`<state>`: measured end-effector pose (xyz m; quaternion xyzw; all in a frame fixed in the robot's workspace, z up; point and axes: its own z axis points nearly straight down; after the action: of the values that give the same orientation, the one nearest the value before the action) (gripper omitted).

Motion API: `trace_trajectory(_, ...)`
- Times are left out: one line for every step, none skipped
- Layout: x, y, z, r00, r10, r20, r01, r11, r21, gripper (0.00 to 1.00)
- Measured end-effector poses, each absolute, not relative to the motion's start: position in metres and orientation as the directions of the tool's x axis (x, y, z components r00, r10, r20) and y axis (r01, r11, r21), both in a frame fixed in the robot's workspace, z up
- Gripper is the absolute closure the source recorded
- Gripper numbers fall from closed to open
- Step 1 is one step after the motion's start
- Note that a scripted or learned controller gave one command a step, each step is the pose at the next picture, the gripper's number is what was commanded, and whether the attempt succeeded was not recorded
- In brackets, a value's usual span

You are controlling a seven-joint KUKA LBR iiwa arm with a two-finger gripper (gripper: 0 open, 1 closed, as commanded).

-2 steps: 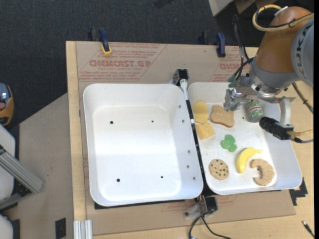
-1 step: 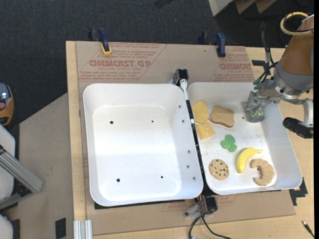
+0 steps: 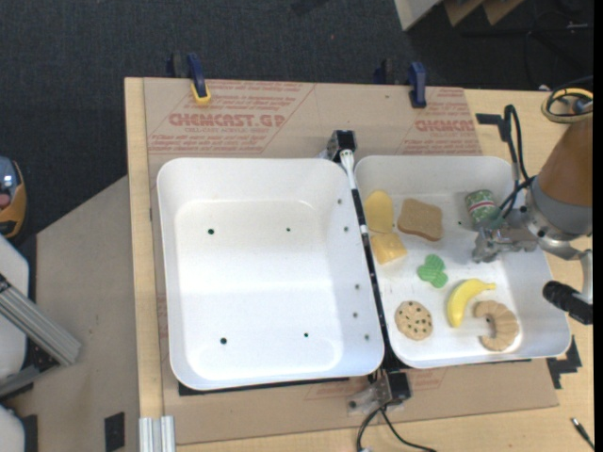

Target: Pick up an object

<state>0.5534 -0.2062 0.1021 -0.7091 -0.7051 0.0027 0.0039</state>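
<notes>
We saw the pincer (image 3: pixel 487 245) low in the right bin (image 3: pixel 452 169), though we could not tell how it was set. The green-and-white can (image 3: pixel 478 203) lay just beyond it toward the bin's far wall, nearer than the banana (image 3: pixel 462 299).

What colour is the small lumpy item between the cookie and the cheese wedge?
Green: the broccoli-like piece in the right bin, clearest in the camera view.
</notes>
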Motion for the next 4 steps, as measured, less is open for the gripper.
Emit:
trace_trajectory(0.483,-0.226,0.084,0.006,1.000,0.001,1.000,-0.006,-0.006,1.00)
trace_trajectory(0.488,-0.224,0.095,0.002,1.000,-0.002,1.000,-0.002,0.003,1.00)
trace_trajectory(0.489,-0.224,0.105,0.002,1.000,-0.003,1.000,-0.002,0.005,1.00)
trace_trajectory(0.489,-0.225,0.115,0.003,1.000,-0.005,1.000,-0.003,0.007,1.00)
